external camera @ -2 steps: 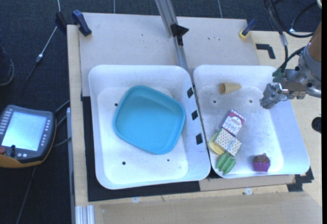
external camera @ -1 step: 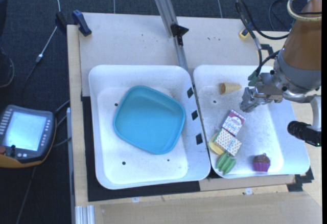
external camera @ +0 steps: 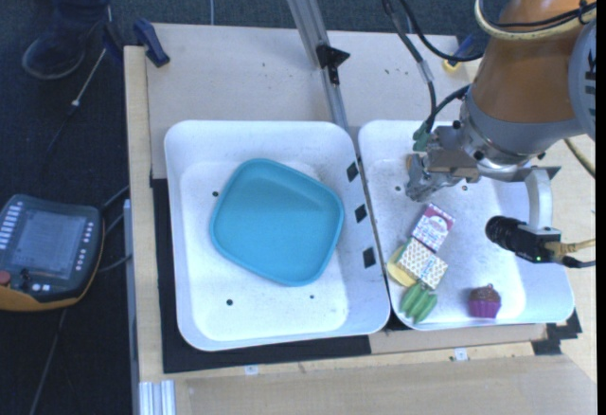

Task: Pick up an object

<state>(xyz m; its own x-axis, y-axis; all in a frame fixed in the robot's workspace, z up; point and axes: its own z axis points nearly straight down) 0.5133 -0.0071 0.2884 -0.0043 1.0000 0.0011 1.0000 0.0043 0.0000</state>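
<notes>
- I see a blue plate (external camera: 276, 221) in the left bin (external camera: 180, 243).
- My gripper (external camera: 419, 178) hangs over the right bin (external camera: 559, 304); I cannot tell how it is set.
- The small checkered box (external camera: 422, 261) lies just below it, not touching.
- I think it is light and stiff, so I would pinch its flat sides.

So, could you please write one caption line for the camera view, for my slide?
KUKA arm's claw hovers over the right bin above small toy items; a blue plate lies in the left bin.
</notes>
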